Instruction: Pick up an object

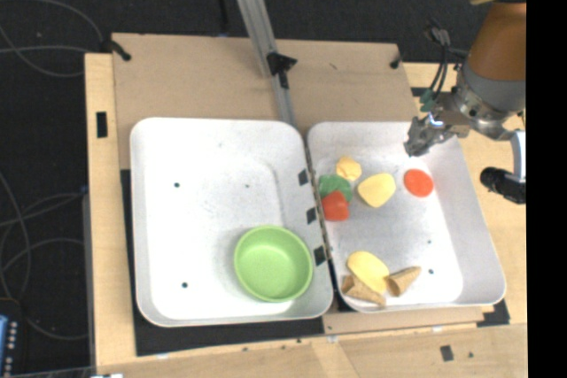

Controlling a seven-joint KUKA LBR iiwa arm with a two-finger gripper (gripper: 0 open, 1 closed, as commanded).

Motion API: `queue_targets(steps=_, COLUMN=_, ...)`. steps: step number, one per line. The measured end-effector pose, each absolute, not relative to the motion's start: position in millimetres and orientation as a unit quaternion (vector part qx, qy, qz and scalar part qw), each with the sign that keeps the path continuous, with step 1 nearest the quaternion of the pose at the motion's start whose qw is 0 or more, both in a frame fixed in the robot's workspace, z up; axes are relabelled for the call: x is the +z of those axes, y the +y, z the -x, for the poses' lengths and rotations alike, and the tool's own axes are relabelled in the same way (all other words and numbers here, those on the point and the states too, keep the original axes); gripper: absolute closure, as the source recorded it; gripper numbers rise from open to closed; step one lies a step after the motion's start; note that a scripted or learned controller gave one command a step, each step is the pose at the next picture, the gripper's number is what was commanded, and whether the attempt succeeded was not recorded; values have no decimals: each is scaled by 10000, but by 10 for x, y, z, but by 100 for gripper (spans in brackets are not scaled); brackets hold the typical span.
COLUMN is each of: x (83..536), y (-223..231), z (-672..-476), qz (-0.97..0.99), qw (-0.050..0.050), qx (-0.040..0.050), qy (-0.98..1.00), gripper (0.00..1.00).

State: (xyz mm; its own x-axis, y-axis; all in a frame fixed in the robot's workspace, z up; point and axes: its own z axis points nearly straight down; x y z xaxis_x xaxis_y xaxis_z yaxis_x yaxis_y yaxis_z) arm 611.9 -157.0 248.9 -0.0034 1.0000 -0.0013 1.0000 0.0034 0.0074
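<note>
Camera view looks down on a wooden counter (195,75) bearing two shallow white plastic bins side by side, with the grey and orange arm's end effector (423,140) hanging over the upper right part of the right-hand bin (443,266). Whether it is released or clenched I cannot tell; its tip is a small dark shape, and nothing shows in it.

The candidates for picking are gathered in that same bin, probably because it serves as the source tray within the arm's easy reach. Nearest the end effector, just below it, lies one small round red piece (418,182). Further toward the arm's far side sit a yellow rounded lump (376,189), a smaller yellow piece (348,168), one green piece (333,184) and a second red piece (335,207) touching it (these last two crowd the bin's wall). Well below the end effector lie a third yellow piece (366,268) and two tan cone-like pieces (383,286).

Count: three yellow, two red, one green, two tan. The other bin (186,164), well away from the end effector, holds one light green plastic bowl (273,264), upright.
</note>
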Motion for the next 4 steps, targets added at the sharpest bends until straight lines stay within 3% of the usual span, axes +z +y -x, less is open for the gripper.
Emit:
queue_targets(steps=3, x=2542, y=-247, z=-5795, qz=-7046, qw=-4, qx=11, qy=7096, gripper=100)
queue_targets(steps=4, x=2424, y=227, z=-5552, qz=-7050, qw=-5, qx=-5, qy=7092, gripper=100)
